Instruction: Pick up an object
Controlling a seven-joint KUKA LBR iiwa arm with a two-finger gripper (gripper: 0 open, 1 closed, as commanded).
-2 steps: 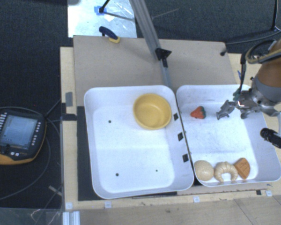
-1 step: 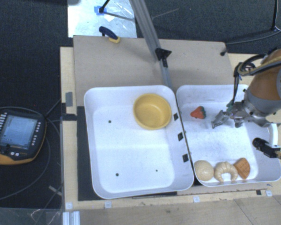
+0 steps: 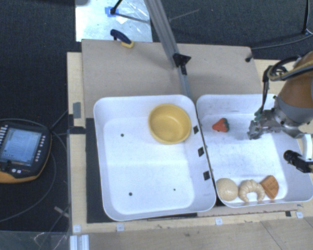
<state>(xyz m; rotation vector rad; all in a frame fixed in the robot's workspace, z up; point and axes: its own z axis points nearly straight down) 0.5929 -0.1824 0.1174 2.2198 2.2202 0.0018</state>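
Left bin holds a yellow bowl; gripper over right bin, grip seemingly unreadable.

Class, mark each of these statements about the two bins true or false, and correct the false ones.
1. The yellow bowl sits in the left bin. True.
2. The strawberry lies in the same bin as the bowl. False: it lies in the right bin.
3. Three food items lie along the near edge of the right bin: an egg, a croissant and a piece of toast. True.
4. The tool is over the left bin. False: it is over the right bin, to the right of the strawberry.
5. The croissant lies inside the bowl. False: it lies between the egg and the toast.
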